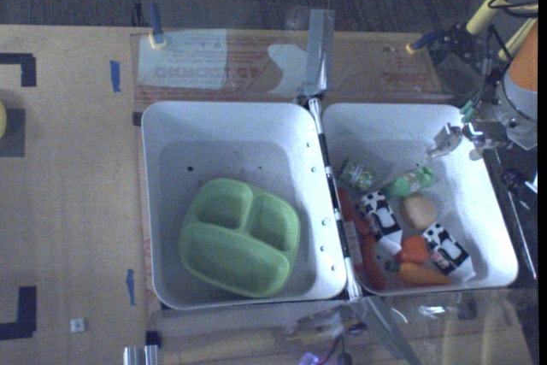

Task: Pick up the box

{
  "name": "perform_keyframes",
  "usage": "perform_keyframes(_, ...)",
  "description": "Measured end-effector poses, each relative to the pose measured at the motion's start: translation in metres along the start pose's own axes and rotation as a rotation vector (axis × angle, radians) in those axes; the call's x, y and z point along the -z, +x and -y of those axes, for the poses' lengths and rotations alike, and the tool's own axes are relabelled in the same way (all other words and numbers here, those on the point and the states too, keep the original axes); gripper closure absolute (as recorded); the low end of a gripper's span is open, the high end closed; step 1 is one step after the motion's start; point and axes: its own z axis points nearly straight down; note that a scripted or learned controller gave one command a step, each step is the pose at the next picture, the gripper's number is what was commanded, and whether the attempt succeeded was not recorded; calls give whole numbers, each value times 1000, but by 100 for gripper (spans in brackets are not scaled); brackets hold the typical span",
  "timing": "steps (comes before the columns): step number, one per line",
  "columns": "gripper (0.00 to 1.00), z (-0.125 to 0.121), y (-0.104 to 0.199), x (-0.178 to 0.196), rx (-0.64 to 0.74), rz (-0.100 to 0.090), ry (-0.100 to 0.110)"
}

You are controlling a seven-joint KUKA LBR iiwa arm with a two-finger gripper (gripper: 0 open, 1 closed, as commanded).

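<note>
The gripper [446, 141] hovers over the right bin's [500, 265] far corner; I can't tell how its fingers sit. The box [446, 248], cow-patterned, lies near the front among toys. Approach step: it must travel forward, then descend.

1. The gripper [446, 141] hangs over the right bin [496, 209], near its far right side.
2. Nearer the camera and left of the jaws, a bottle [410, 182] lies in that bin.
3. Two boxes [379, 212] [446, 249] lie nearer still, a potato [418, 210] between them.
4. Far left of the jaws, a divided plate [240, 236] lies in the left bin [171, 150].
</note>
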Motion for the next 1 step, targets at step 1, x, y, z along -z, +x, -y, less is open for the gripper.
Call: perform_keyframes(1,0,50,56,-92,-253,1,-3)
